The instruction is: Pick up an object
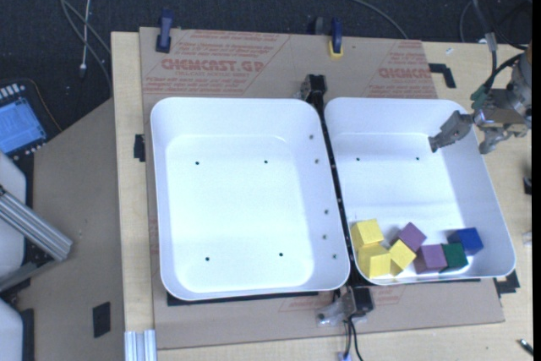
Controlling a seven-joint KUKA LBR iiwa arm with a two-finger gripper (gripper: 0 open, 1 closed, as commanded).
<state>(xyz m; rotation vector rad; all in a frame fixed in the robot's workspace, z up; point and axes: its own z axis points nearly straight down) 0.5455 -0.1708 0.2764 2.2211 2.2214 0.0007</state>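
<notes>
Tool (467, 136) at the right bin's (397, 118) 2 o'clock rim, blocks untouched.

The tool hangs over the right bin's upper right edge with its two fingers spread apart and nothing between them. All blocks huddle at the bin's 6 o'clock end, well apart from the tool: three yellow blocks (367, 233) at 7 o'clock, two purple blocks (412, 235) touching them in the middle, then a green block (455, 255) and a blue block (467, 239) at 5 o'clock. The left bin (245, 118) lies just beside, on the tabletop (135, 266).

Yellow (367, 233), purple (412, 236), green (455, 254), blue (467, 240) cubes clustered at right bin (397, 131) near edge.
</notes>
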